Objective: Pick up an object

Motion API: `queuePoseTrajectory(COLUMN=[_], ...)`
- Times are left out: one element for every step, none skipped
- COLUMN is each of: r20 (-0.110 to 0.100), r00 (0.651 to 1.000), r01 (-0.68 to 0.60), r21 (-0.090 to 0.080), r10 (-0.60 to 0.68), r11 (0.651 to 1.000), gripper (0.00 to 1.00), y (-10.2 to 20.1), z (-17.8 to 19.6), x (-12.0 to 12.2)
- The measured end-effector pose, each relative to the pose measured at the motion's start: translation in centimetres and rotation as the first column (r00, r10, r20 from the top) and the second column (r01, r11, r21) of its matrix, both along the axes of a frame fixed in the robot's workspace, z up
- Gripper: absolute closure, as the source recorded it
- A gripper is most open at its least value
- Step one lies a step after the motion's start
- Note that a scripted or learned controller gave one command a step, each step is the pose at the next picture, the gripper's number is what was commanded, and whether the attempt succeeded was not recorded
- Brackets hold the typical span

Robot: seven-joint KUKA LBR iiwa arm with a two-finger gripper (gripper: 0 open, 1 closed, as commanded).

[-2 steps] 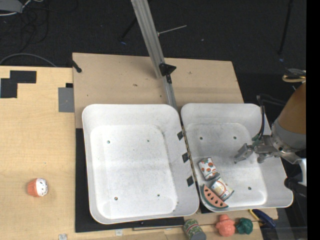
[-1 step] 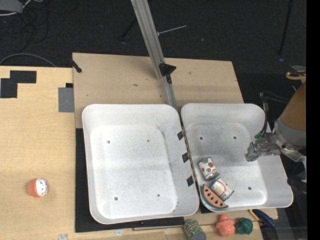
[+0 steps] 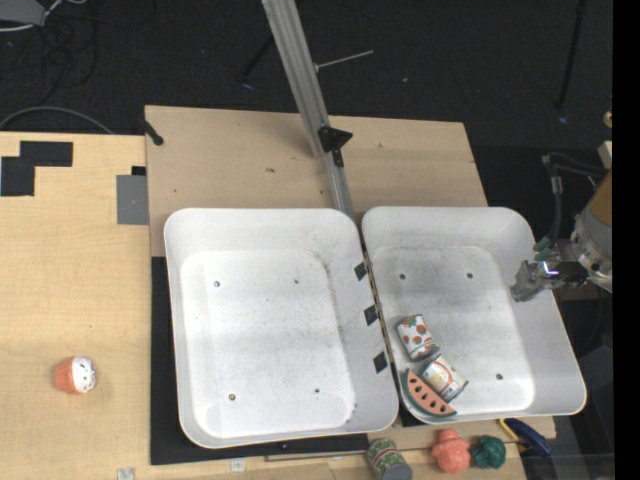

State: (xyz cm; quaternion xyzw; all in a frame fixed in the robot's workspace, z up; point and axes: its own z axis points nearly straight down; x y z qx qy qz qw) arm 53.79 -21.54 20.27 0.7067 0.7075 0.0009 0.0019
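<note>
In the right bin (image 3: 470, 268) lie two small cans near its front left: one with a red-and-white label (image 3: 416, 336) and a second can (image 3: 442, 377) just in front of it. A watermelon slice toy (image 3: 428, 398) rests against the bin's front rim. My gripper (image 3: 527, 280) hangs at the bin's right edge, well to the right of the cans and apart from them. Nothing shows between its tips.
The left bin (image 3: 265, 318) stands beside the right one. A metal rail (image 3: 305, 88) slants down from the back to the seam between the bins. In front of the bins lie a dark can (image 3: 385, 458), a pink toy (image 3: 451, 450) and a green toy (image 3: 488, 452). An orange ball (image 3: 75, 375) sits far left.
</note>
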Motion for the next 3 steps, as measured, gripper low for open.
queuePoseTrajectory(r20=[-0.005, -0.004, -0.004], r00=[1.0, 1.0, 1.0], r01=[0.0, -0.004, -0.003], r21=[0.002, 0.003, 0.004], r10=[0.0, 0.004, 0.003], r11=[1.0, 1.0, 1.0], gripper=[1.0, 1.0, 1.0], y=[0.0, 5.0, 10.0], z=[0.0, 1.4, 2.5], x=[0.0, 1.2, 1.8])
